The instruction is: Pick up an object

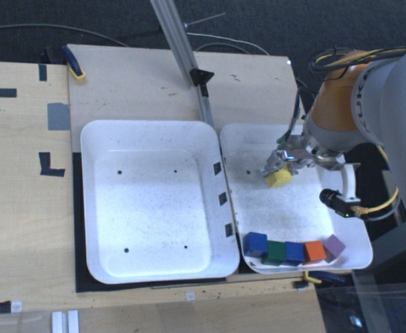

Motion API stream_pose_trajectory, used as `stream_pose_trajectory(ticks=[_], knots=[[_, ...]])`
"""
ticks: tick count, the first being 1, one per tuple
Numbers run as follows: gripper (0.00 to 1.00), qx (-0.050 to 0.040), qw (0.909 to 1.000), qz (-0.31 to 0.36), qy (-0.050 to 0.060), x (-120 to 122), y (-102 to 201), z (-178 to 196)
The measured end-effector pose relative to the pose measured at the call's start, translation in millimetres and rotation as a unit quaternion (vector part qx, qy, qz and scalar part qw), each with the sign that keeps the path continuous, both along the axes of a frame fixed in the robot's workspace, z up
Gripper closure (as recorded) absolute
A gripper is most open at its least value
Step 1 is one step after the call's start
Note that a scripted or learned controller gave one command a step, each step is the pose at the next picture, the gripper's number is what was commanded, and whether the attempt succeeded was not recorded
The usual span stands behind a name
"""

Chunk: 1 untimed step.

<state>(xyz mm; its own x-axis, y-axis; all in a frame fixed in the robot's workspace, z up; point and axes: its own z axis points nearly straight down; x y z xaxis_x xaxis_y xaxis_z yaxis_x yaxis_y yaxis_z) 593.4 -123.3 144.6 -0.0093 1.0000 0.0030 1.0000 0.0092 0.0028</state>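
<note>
My gripper (282, 168) hangs over the middle of the right bin (248, 151), reaching in from the right. A small yellow block (280, 178) sits tilted between its fingertips, and the gripper is shut on it. Along this bin's front wall lies a row of blocks: a blue one (256, 242), a green one (276, 251), another blue one (294, 252), an orange one (314, 251) and a purple one (334, 245).
The left bin (91, 186) stands beside the right one, sharing a raised middle rim. A slanted metal rail (178, 37) runs down from the top to the bins' back edge. Cables (369, 210) hang off the arm at the right bin's right side.
</note>
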Motion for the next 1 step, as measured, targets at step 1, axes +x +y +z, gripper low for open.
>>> stream_pose_trajectory(ticks=[1], knots=[[1.00,0.0004,1.0000,0.000,0.002,-44.3,73.7,49.7]])
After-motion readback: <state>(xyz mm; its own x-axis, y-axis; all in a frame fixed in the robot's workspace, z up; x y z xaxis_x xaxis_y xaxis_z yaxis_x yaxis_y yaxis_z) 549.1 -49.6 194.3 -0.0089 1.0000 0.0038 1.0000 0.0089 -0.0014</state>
